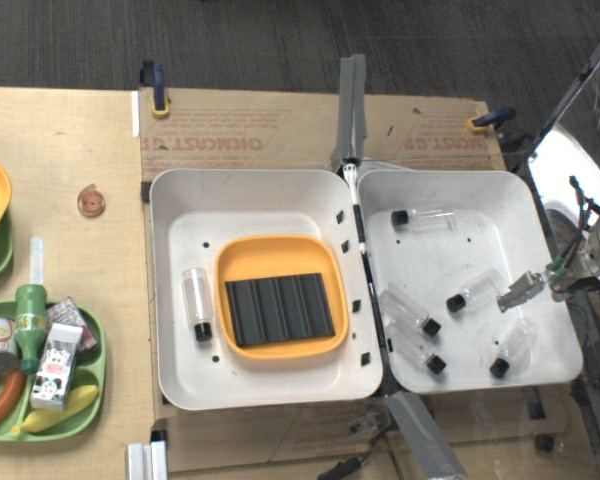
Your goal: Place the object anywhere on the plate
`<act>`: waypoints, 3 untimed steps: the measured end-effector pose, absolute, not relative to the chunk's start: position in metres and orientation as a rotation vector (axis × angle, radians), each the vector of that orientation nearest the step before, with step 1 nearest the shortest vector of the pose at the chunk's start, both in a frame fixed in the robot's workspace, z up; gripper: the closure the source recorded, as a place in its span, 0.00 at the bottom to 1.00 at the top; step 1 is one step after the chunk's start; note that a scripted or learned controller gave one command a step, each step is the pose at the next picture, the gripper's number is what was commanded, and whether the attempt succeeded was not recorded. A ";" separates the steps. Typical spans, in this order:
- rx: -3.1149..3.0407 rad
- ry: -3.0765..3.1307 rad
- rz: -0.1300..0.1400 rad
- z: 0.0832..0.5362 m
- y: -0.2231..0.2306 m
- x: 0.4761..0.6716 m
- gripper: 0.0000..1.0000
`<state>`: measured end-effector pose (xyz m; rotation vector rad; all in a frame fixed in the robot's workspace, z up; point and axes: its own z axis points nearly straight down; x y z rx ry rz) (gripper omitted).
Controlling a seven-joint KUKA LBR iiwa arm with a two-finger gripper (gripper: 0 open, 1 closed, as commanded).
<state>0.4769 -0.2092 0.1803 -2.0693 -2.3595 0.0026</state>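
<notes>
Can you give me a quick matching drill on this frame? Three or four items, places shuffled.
Items:
1. orange plate
2. black ribbed block
3. vial beside the plate
4. gripper

Places:
A. lying on the orange plate
B. over the right bin, near its right edge
C. left bin floor, left of the plate
D. middle of the left bin

Pairs: 1-D, 2-A, 3-C, 4-B
</notes>
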 end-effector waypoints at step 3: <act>-0.973 -2.987 -0.001 0.248 -0.222 0.478 0.00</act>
